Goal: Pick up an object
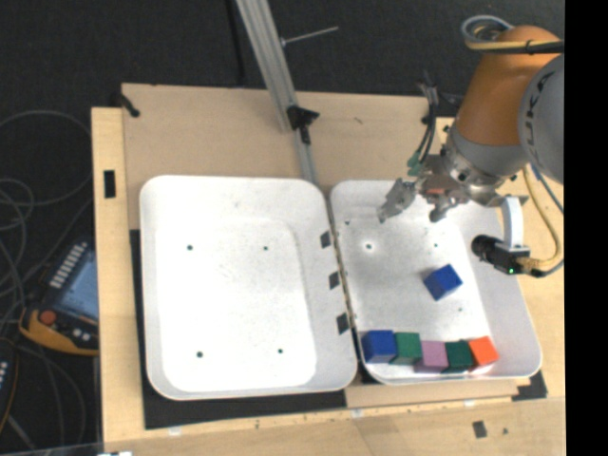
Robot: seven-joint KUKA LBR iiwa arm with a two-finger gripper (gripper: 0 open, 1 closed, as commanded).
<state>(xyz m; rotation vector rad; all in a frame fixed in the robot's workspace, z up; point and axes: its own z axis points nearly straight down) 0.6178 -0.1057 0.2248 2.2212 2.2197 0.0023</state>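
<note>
My gripper (415,207) hangs over the far part of the right bin (380,274), its two fingers spread open with nothing between them. A blue cube (442,281) lies tilted in the middle of that bin, below and to the right of the gripper and apart from it. Along the bin's near wall sits a row of blocks: a blue one (379,345), a green one (408,347), a pale purple one (434,353), a dark green one (460,354) and an orange one (484,351).
The left bin (161,255) sits beside the right one, joined by black clips (335,280). A slanted metal rail (275,69) rises behind the bins. Cables and a handheld pendant (66,297) lie off the bench at the left.
</note>
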